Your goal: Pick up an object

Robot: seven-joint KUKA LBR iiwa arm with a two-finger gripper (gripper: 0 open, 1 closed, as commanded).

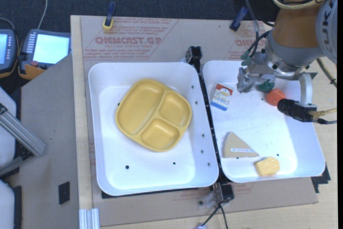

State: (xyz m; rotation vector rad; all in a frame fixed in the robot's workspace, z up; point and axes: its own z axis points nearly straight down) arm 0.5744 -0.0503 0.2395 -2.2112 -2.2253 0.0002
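Note:
My gripper (250, 82) hangs low over the back of the right bin (308, 137), under the grey wrist with its orange band. A green piece (264, 83) shows right beside it and touches an orange rounded object (275, 96) just to its right; they may be one toy. A small red, white and blue carton (221, 96) lies to the gripper's left. Nearer the front are a tan wedge (239, 146) and a yellow ridged piece (267, 166). The wrist hides the gripper's tips.
The left bin (102, 115) holds a yellow divided plate (154, 114). A black clamp (193, 54) sits at the back where the two bins meet. A black cable connector (292, 108) hangs off the arm over the right bin.

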